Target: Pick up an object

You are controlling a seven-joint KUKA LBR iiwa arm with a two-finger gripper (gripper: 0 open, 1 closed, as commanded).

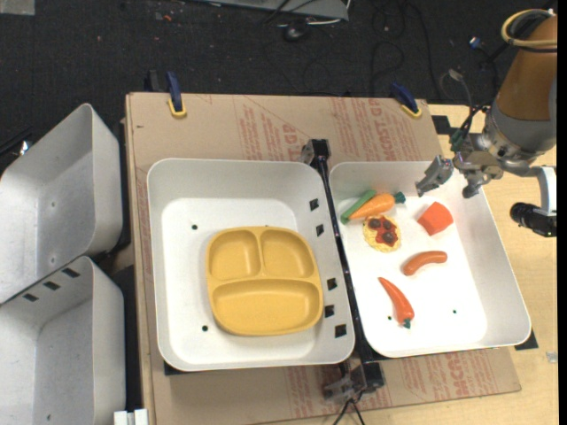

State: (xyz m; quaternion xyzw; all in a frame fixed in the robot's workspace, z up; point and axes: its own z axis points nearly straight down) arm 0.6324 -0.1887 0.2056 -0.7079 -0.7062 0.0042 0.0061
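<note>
Grey gripper [456,177] hangs spread wide and holding nothing over the right bin's [496,317] far edge — approach stage. Nearest toy, an orange block [435,219], lies just below; next, descend over it.

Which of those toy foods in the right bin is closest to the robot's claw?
The orange block. It lies just below the gripper, at the bin's upper right. The carrot, pizza piece, sausage and chili pepper sit farther off.
</note>
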